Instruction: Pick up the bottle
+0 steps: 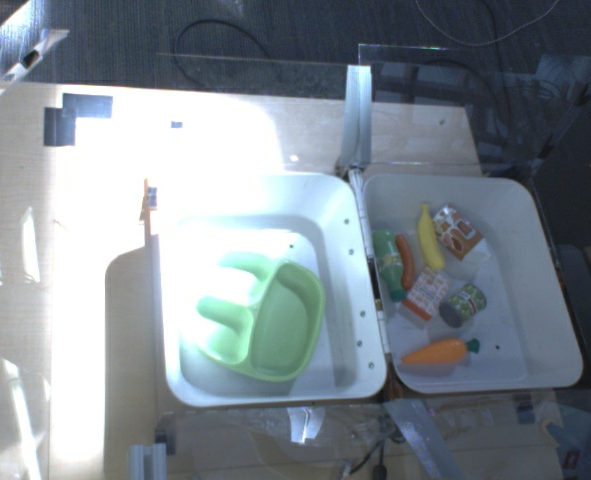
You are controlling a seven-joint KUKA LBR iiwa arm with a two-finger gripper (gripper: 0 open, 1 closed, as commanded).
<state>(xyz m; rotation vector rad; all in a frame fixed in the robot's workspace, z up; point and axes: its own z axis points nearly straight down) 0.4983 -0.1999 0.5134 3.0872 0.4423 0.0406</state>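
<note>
One fixed camera looks down at a slant on both bins (535,268) and the bench (35,268).

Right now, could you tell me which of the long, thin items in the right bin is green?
The green bottle, lying against the right bin's left wall. Beside it the small carrot is orange-red, the banana yellow, the big carrot orange.

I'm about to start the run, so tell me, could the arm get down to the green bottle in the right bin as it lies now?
Probably yes. The green bottle lies uncovered from above, but it sits against the right bin's left wall, with a small orange piece close beside it, so room on either side looks tight.
</note>
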